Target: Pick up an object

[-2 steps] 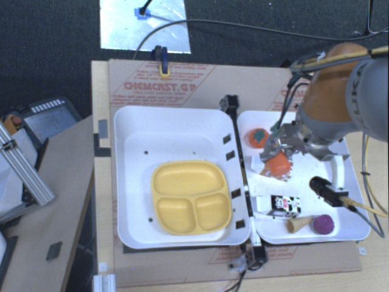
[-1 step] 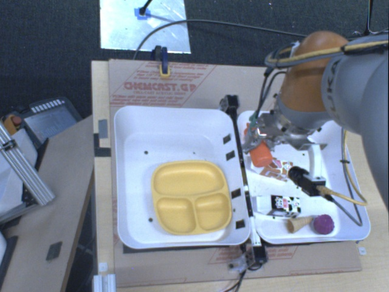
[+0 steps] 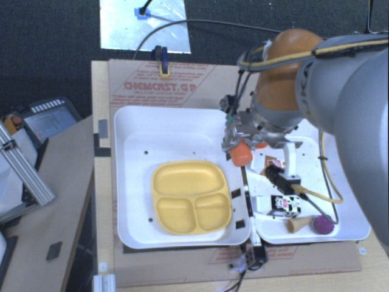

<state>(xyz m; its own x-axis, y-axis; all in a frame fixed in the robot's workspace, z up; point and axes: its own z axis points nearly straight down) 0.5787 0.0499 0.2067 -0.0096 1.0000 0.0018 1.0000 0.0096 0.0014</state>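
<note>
Camera view: near edge of right bin (image 3: 358,229) holds purple ball (image 3: 323,224), cone (image 3: 298,225), black-and-white toy (image 3: 284,204). Yellow divided plate (image 3: 191,196) fills left bin (image 3: 130,163). Farther back, gripper (image 3: 238,146) over the divider, orange block (image 3: 240,154) at its tip; grip state can't tell. Arm (image 3: 340,84) hides right bin's back.
</note>
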